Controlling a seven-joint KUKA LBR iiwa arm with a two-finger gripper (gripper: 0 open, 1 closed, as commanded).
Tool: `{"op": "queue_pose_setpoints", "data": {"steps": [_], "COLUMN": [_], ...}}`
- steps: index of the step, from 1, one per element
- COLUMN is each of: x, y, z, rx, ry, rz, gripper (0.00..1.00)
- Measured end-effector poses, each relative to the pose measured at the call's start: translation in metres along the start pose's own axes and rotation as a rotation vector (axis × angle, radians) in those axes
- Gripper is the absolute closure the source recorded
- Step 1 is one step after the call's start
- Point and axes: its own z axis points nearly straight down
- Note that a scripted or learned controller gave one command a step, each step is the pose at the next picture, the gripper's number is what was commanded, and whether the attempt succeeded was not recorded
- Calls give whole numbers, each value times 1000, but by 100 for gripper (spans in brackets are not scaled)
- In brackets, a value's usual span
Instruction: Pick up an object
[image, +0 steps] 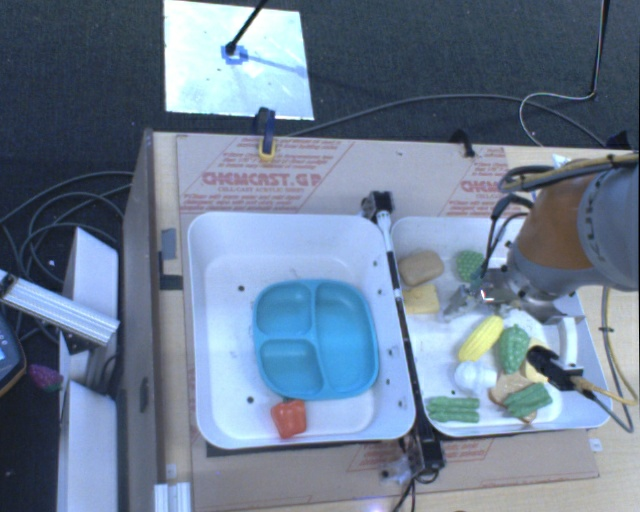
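Where dark carpet (80, 80) surrounds it, printed cardboard (420, 170) underlies both white bins (225, 300).

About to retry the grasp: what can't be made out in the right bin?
- Gripper: too small and blurred in the camera view to tell whether it holds anything.
- Right bin, its right side: hidden under the arm.
- Brown and green toy food in the near corner: overlapping, blurred; type unclear.

You can read the red word CHEMCAST on the board (262, 180), just far of the left bin (290, 218).
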Motion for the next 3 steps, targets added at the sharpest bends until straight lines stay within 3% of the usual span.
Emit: {"op": "queue_pose_setpoints", "data": {"steps": [1,2,3], "x": [-1,-45,-37], "y": [-27,67,81], "z": [0,-22,-7], "rx": [0,-4,17], "ry": [0,-2,0], "rz": [0,-2,3], "gripper": [0,0,0]}}
